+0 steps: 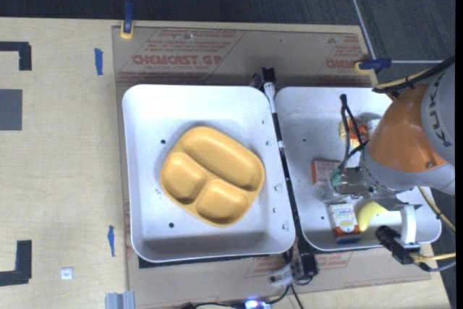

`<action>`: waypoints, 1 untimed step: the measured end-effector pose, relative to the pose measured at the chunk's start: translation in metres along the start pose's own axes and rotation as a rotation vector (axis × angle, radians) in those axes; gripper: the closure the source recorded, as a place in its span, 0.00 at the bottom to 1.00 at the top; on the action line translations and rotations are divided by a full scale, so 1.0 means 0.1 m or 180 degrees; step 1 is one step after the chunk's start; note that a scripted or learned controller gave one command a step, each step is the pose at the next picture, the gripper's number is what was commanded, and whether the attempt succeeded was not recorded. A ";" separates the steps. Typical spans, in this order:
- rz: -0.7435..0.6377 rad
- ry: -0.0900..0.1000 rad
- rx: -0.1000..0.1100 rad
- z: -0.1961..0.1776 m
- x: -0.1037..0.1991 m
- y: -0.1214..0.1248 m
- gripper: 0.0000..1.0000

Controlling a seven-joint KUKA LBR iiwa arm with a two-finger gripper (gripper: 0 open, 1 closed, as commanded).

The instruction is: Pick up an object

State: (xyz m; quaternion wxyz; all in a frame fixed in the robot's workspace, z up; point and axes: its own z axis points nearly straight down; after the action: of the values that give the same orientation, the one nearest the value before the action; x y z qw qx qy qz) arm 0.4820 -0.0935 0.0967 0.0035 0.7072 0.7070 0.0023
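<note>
Small printed carton (342, 217), smooth rounded yellow three-compartment tray (211, 174)

A pale wooden surface (58, 177) is seen, marked with black squares and short blue tape strips along its left part. A printed cardboard sheet (239, 54) is laid on it, clamped at the upper corners. Two shallow white bins, the left bin (141, 177) and the right bin (307, 112), are set side by side upon the sheet.
</note>
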 end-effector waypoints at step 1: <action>0.0001 0.0000 0.0000 0.00 0.00 0.00 0.00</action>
State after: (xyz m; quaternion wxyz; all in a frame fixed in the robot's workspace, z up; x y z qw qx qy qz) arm 0.4819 -0.0934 0.0967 0.0034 0.7073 0.7069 0.0023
